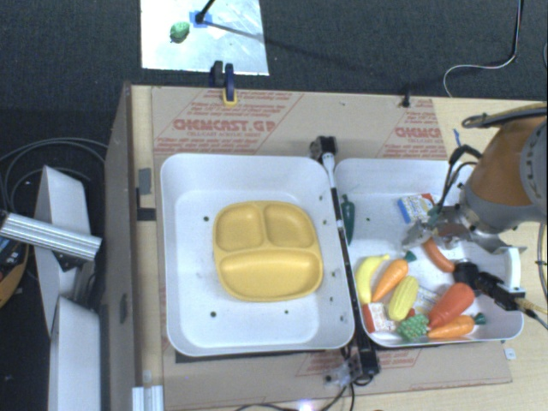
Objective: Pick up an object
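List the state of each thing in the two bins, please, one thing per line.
Yellow plastic divided plate: flat in left bin, holding nothing.
Yellow toy banana: lying in right bin.
Orange toy carrot: lying beside banana.
Yellow toy corn cob: lying, tilted.
Gripper: low over right bin.

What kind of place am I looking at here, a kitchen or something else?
Probably a robot test lab, not a kitchen. A grey arm reaches over two white bins on a bench; one holds a yellow divided plate, the other toy vegetables. Loose cables lie about.
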Robot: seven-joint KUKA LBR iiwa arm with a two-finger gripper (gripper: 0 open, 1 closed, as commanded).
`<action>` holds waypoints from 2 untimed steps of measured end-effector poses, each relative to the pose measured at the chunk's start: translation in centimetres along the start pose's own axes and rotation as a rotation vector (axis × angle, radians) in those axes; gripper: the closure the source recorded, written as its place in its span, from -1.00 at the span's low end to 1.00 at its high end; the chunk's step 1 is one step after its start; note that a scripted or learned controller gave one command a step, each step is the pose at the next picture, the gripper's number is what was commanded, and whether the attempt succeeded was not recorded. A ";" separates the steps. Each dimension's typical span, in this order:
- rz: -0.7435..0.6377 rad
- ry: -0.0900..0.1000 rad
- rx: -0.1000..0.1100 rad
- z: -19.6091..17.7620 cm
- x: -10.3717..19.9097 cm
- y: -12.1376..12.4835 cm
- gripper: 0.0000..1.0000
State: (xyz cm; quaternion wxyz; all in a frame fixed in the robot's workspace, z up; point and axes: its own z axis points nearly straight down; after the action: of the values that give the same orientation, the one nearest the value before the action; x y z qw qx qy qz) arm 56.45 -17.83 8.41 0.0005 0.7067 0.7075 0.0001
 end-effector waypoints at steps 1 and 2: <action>-0.001 0.000 -0.002 -1.1 0.0 0.1 1.00; -0.002 0.001 0.000 -0.7 4.1 -0.7 1.00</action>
State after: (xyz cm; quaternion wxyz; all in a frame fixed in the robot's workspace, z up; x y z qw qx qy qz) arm 55.75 -13.77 9.14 0.0004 0.7058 0.7084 0.0004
